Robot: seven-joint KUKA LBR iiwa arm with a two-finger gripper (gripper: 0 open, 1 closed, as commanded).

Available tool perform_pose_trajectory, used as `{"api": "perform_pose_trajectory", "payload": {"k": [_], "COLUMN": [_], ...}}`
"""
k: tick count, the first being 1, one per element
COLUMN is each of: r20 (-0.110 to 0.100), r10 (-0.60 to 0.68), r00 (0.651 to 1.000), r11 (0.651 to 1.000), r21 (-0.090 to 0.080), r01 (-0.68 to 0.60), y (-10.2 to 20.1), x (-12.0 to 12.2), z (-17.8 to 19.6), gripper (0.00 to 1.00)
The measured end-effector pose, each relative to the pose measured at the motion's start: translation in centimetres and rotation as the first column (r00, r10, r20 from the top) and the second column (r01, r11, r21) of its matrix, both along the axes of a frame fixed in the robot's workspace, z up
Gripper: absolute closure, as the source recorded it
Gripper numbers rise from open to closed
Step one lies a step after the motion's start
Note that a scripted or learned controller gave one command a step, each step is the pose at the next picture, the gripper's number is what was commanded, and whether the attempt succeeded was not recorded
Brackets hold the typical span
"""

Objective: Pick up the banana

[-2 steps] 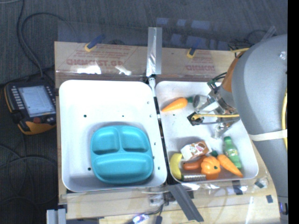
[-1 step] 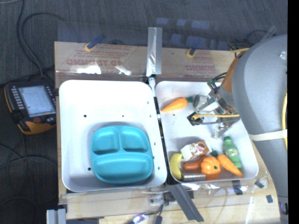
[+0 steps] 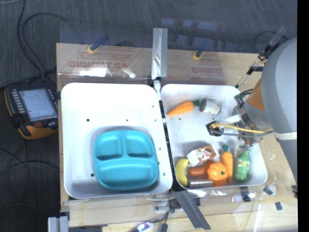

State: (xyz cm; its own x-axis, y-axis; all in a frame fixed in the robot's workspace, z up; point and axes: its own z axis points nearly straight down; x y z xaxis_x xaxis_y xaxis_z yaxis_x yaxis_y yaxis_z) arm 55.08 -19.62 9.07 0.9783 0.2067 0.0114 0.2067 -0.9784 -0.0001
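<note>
The yellow banana (image 3: 181, 172) lies in the front left corner of the right bin (image 3: 193, 92), curved along the bin wall and partly tucked behind a red sausage (image 3: 197, 171). My gripper (image 3: 245, 140) hangs over the right side of that bin, above a green bottle (image 3: 243, 164) and well to the right of the banana. Nothing shows in its grasp.
Crowded around the banana are a small white carton (image 3: 201, 155), an orange pepper (image 3: 217, 172) and an upright carrot (image 3: 227, 161). Another carrot (image 3: 179, 108) and a small jar (image 3: 210, 106) lie at the bin's back. The left bin (image 3: 77, 110) holds a blue divided plate (image 3: 126, 159).
</note>
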Motion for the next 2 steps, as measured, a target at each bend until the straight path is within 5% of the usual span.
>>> {"api": "perform_pose_trajectory", "payload": {"k": [1,2], "r20": [-0.013,-0.006], "r10": [0.114,0.120], "r00": [0.993,0.993], "r11": [0.993,0.993], "r21": [0.032,0.016], "r01": [-0.113,-0.120], "y": [-0.6,-0.8], "x": [3.2,3.5], "z": [-0.1,0.9], "gripper": [0.00,1.00]}}
